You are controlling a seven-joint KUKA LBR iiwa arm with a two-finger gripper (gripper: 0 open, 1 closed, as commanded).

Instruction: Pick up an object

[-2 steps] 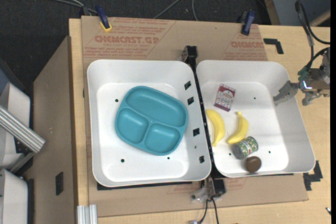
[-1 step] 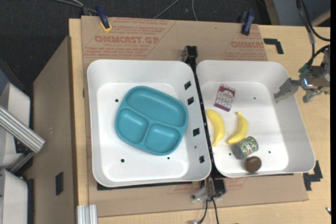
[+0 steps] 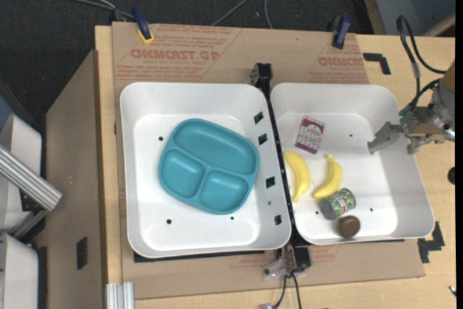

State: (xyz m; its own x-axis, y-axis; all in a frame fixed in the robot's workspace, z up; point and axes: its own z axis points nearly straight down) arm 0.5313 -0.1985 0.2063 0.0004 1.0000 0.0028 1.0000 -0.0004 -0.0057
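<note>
The right bin [image 3: 405, 192] holds two yellow bananas, one [image 3: 297, 174] by the divider and one [image 3: 330, 178] beside it. Near them are a small red and white box [image 3: 309, 134], a green-labelled can [image 3: 338, 202] on its side and a brown round object [image 3: 349, 226]. My gripper [image 3: 394, 147] hangs over the right bin's right edge, level with the box and well to the right of the bananas. Its fingers [image 3: 380, 140] stand apart, open, with nothing between them.
A teal divided plate [image 3: 210, 166] lies in the left bin [image 3: 137, 155]. A black divider with clips [image 3: 269, 148] joins the two bins. Clamps [image 3: 143, 28] hold the cardboard at the back, and cables run behind the bench.
</note>
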